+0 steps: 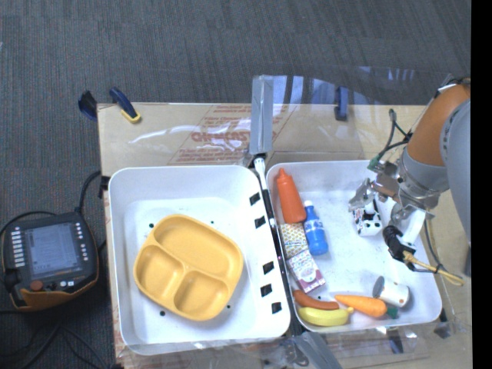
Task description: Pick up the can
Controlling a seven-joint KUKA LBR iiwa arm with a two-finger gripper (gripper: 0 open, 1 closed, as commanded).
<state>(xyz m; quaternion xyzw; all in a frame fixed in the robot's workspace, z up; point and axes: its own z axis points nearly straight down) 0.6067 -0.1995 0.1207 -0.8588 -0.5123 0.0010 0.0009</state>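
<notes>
The can is small and white with a grey end, and it lies on its side near the front right corner of the right bin. It touches or nearly touches the leafy end of a toy carrot. My gripper hangs low over the right part of the same bin, behind the can and a little to its left. A small black-and-white object sits right under the gripper. The view does not show whether the gripper touches that object. The can lies apart from the gripper.
The right bin also holds an orange bottle, a blue bottle, a flat carton and a banana beside a sausage. A yellow divided plate lies in the left bin. A loose cable hangs near the can.
</notes>
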